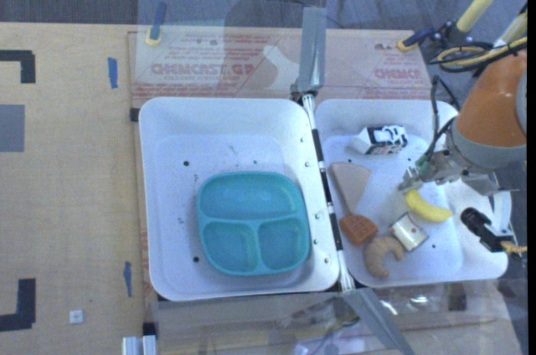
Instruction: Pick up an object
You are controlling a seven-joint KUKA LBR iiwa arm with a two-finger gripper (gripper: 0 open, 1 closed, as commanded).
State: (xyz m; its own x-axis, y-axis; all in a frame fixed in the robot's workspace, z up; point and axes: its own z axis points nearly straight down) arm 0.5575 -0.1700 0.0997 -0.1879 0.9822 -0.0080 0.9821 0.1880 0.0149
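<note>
The left bin (159,136) holds a teal divided plate (251,222) toward its lower middle, with bare white floor along the upper and left walls — the roomiest stretch in view. The right bin (335,146) is crowded: a black-and-white toy (381,139) near the top, a tan wedge (350,182) by the divider, an orange waffle piece (358,228), a croissant (381,255) by the lower rim, a small metallic block (409,233) and a banana (427,208). The gripper (425,173) sits just above the banana near the right wall — whether it is released or clenched, I cannot tell.
</note>
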